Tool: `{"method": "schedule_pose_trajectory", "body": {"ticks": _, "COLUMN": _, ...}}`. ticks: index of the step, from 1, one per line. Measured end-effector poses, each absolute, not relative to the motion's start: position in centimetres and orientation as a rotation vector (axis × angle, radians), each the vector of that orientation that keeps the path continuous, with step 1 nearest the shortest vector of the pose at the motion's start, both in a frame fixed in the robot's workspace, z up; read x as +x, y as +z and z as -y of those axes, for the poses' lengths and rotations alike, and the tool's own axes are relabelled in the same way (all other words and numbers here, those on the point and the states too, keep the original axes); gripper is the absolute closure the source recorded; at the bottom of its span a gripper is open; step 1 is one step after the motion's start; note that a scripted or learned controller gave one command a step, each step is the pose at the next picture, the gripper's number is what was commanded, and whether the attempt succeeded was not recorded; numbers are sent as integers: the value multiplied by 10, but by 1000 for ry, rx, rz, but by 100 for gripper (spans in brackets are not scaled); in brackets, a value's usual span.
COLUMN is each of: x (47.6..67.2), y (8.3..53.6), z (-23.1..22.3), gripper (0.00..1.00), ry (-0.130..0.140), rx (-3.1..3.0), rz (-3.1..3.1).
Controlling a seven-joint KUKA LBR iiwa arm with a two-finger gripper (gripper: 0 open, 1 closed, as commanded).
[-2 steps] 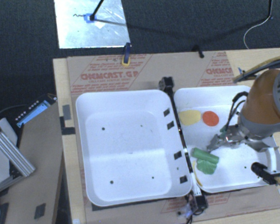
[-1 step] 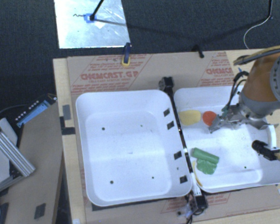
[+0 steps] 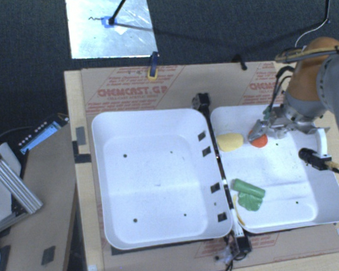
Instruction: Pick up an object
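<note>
Table [image 3: 84, 169] is seen carrying two white bins side by side. Left bin [image 3: 155, 174] sits beside right bin [image 3: 279, 175]. Arm [image 3: 315, 84] is lowered into right bin's far part. Green object [image 3: 248, 191] is lying near the divider, yellow object [image 3: 230, 142] further back. Claw [image 3: 258, 133] is positioned at the orange-red object [image 3: 260, 142], just beside the yellow one; grip state can't be determined, contact unclear

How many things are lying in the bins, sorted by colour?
Yellow: 1, the yellow piece
Orange-red: 1, the orange-red piece, partly under the tool
Green: 2, the upper green piece and lower green piece
Total: 4, all in the right bin
</note>
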State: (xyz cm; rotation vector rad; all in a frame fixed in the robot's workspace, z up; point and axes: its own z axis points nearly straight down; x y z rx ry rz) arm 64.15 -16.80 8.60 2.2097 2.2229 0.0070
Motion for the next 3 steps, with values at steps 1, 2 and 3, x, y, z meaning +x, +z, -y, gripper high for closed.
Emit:
{"method": "schedule_pose_trajectory", "body": {"ticks": 1, "x": 640, "y": 97, "z": 168, "gripper": 100, "ry": 6, "rx": 2209, "rz": -2225}}
{"method": "schedule_pose_trajectory", "body": {"ticks": 2, "x": 665, "y": 247, "z": 165, "gripper": 100, "ry": 17, "rx": 2201, "rz": -2215}}
{"method": "schedule_pose_trajectory", "body": {"ticks": 3, "x": 669, "y": 197, "z": 64, "gripper": 100, "ry": 4, "rx": 2209, "rz": -2238}}
